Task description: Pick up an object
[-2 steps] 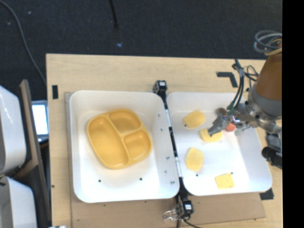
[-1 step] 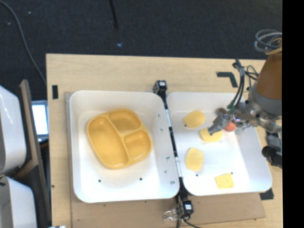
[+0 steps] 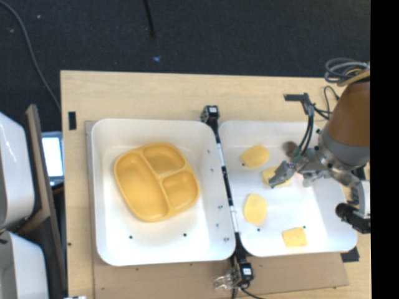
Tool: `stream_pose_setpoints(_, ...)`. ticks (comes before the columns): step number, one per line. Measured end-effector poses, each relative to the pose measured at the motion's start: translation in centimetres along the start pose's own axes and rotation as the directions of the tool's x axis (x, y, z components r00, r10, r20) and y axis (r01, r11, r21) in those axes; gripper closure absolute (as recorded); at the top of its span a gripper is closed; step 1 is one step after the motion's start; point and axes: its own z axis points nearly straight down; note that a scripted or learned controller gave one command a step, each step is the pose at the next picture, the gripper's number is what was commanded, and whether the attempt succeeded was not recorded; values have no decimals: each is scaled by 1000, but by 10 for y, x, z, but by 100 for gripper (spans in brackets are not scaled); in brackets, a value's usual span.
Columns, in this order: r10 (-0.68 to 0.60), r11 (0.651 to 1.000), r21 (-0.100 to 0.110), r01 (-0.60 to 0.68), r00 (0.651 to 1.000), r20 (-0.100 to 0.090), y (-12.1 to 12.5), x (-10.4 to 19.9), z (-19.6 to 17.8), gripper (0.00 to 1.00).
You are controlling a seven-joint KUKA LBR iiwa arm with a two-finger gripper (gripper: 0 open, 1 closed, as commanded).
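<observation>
No writing, label, brand, number or sign can be read anywhere in this view.

Fingers (image 3: 282, 174) cover part of yellow piece (image 3: 272, 178); arm (image 3: 349, 120) cut off at rt edge.
</observation>
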Motion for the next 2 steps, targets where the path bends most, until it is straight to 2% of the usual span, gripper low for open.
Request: stream_pose_setpoints(2, -1, 1000, 1, 1, 1000, -1, -17, 12, 105, 0)
